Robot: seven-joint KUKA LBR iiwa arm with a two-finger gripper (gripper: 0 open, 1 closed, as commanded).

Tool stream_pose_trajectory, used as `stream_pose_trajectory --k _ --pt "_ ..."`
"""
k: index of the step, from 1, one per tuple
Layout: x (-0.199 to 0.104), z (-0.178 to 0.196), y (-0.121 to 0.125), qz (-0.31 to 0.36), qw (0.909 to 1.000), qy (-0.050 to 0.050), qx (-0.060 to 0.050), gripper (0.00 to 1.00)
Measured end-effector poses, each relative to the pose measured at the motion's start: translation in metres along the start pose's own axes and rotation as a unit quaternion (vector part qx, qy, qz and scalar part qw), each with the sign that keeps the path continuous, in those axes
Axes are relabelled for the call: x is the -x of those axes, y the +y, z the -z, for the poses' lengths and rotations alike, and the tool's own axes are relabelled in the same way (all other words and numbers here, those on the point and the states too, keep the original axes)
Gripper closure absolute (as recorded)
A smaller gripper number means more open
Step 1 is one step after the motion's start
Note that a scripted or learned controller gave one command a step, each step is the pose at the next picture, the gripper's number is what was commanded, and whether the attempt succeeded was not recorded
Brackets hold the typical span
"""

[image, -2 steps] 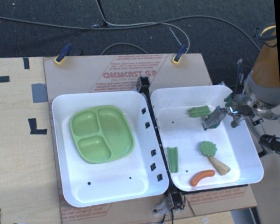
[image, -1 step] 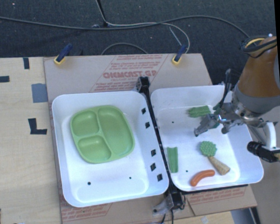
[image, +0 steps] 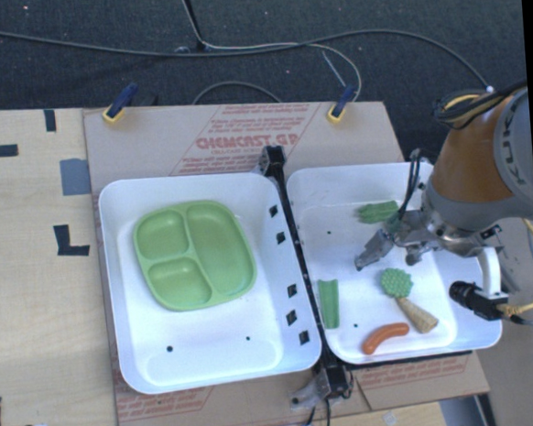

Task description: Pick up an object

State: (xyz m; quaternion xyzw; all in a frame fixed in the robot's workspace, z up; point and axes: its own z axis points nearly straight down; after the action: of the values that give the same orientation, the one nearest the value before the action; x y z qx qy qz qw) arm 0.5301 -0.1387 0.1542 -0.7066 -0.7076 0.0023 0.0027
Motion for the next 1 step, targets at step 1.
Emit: stream_pose_trajectory --k 1 --pt "0.0004 -0.0613 0.0006 0.000 1.0000 -0.002 0.005 0.00"
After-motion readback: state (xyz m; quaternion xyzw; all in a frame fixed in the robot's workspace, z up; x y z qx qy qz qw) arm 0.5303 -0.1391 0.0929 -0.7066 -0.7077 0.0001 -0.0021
